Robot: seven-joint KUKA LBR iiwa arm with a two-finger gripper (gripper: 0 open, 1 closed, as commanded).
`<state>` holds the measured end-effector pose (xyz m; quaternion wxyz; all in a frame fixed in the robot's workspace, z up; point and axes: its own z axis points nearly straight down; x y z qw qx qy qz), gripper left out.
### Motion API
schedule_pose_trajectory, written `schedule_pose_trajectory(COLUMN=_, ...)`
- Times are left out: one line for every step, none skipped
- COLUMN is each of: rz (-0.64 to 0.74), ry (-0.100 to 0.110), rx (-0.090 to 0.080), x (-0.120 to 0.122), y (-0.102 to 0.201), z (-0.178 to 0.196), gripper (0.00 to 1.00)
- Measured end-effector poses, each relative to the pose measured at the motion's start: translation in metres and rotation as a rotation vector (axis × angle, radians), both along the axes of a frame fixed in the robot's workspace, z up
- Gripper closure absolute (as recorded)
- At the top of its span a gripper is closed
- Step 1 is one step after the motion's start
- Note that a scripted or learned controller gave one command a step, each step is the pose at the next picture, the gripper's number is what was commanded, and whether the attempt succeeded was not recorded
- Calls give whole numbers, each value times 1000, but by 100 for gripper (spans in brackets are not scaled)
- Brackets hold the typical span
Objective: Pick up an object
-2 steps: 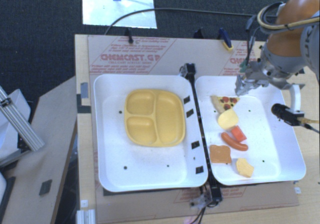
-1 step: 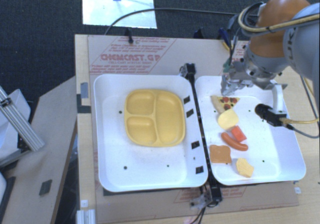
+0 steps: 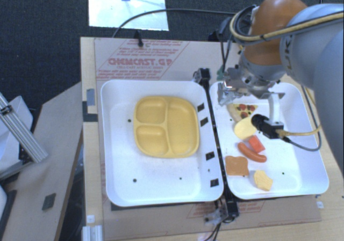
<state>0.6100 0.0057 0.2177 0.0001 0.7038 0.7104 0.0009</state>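
The right bin (image 3: 304, 166) holds several toy foods: a pizza slice (image 3: 244, 110), a pale yellow round piece (image 3: 244, 127), an orange-red chunk (image 3: 257, 143), a sausage (image 3: 252, 152), a brown toast piece (image 3: 236, 166) and a small yellow chunk (image 3: 263, 180). My gripper (image 3: 230, 94) hangs low over the far left corner of that bin, just behind the pizza slice. The grey arm and its orange band cover the bin's back edge. Nothing is seen held.
A yellow divided plate (image 3: 165, 126) lies in the left bin (image 3: 110, 148). A black divider with clips (image 3: 209, 127) runs between the bins. A black cable plug (image 3: 264, 125) hangs over the right bin beside the yellow round piece.
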Motion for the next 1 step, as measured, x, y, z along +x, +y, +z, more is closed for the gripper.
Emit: schedule_pose_trajectory(rz=1, ry=-3, rx=1, x=10, y=48, z=11, gripper=100)
